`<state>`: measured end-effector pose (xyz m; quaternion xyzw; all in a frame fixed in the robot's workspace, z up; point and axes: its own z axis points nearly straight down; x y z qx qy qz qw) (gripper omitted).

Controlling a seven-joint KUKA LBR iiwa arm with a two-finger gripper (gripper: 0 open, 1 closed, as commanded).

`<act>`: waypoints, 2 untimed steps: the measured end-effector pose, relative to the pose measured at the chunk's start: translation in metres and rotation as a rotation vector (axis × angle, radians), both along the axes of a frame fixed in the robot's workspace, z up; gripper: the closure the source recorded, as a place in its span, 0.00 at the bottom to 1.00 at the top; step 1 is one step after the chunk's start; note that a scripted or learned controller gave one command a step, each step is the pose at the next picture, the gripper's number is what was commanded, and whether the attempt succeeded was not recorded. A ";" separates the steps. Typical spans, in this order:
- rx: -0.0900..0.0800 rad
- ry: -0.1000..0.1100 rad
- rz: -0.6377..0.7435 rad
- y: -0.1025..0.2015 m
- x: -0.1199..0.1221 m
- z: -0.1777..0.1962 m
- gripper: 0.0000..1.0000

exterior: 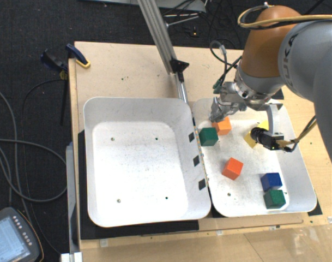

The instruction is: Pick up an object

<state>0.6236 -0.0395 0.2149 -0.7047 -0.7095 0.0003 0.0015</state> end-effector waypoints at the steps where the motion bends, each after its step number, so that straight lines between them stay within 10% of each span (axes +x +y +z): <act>1: 0.001 -0.002 0.000 0.046 -0.015 0.014 1.00; 2: 0.000 -0.001 0.001 0.094 -0.023 0.007 1.00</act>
